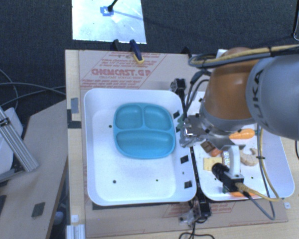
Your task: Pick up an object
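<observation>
**Arm hangs over cluttered right bin, pick not yet confirmed**

Scanning left to right, you see the left bin (pixel 97 183) carrying a blue divided plate (pixel 142 131), lying flat near its middle w/ nothing else beside it. Past the divider, the right bin (pixel 284 183) holds the pickable stuff: an orange carrot-like piece (pixel 243 133), a pale lumpy item (pixel 248 158), a yellow flat piece (pixel 209 164) and a brown bit (pixel 207 146), all packed close together. The arm (pixel 269 96) reaches in over them; its wrist body hides the end effector, so you can't tell if it is released or clenched, and no item is visibly in its grasp.

Risks, as a judgement: items sit so tight that a descent could land on two at once or nudge one aside, esp. the small flat ones. Cables (pixel 266 183) loop across the right bin and could snag or drag an item. The bin wall near the divider crowds any approach on that side. Surface beyond, incl. the printed board (pixel 122 71), stays out of the way.
</observation>
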Controlling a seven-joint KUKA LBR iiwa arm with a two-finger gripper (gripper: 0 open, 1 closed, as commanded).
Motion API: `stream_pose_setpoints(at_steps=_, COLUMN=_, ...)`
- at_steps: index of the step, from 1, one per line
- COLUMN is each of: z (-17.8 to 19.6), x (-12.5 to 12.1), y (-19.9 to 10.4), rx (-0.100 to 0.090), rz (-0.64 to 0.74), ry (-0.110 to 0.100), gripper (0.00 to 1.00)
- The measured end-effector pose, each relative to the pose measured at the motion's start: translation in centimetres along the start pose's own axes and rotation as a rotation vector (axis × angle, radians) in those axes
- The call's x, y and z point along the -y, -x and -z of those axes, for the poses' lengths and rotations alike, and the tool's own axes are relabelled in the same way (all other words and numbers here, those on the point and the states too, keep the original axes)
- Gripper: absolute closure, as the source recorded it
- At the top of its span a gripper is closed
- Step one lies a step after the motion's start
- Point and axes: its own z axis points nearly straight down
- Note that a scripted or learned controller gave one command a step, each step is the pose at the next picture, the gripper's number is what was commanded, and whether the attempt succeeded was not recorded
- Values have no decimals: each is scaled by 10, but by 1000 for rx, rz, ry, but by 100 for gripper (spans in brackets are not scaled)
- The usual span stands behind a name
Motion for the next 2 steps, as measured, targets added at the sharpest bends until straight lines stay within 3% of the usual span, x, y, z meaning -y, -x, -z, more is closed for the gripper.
stream_pose_setpoints(at_steps=1, z=-19, x=6, y=-4, rx=1, rz=-5, ry=-3, gripper=100)
stream_pose_setpoints(at_steps=2, z=-6, x=-2, y=-10, rx=0, rz=-1, ry=-1, gripper=100)
